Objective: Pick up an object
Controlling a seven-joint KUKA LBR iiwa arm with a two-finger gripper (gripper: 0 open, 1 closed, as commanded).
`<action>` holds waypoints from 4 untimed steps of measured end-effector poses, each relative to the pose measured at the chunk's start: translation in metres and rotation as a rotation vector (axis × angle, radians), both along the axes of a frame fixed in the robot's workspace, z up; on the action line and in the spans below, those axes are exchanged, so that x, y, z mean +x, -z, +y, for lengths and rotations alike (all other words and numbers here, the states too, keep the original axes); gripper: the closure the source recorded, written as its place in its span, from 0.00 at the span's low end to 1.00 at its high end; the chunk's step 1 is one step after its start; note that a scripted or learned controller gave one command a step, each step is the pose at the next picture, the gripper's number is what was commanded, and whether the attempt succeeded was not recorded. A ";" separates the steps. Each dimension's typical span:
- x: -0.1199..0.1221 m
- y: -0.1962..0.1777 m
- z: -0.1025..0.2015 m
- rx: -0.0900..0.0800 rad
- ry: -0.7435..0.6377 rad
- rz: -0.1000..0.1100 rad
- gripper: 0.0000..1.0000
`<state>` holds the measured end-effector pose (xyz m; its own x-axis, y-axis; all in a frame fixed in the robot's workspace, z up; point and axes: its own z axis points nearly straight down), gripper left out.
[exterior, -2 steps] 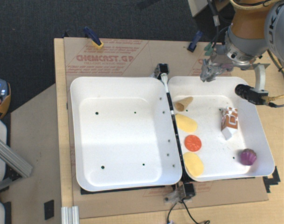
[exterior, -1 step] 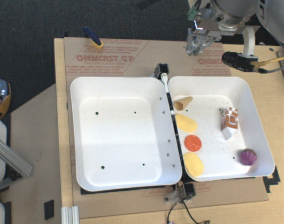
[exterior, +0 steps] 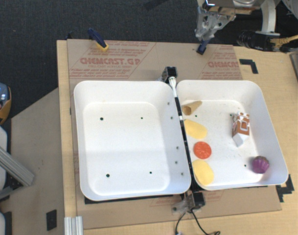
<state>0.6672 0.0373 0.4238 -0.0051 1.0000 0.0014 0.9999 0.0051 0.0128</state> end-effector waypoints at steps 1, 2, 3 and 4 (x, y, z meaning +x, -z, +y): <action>-0.012 -0.028 -0.004 -0.002 0.004 0.005 1.00; -0.023 -0.055 -0.012 -0.002 0.005 0.005 1.00; -0.038 -0.086 -0.032 -0.002 0.007 0.005 1.00; -0.058 -0.114 -0.055 -0.003 0.008 0.005 1.00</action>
<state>0.6096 -0.0180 0.5380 0.0025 1.0000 -0.0012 1.0000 -0.0025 0.0078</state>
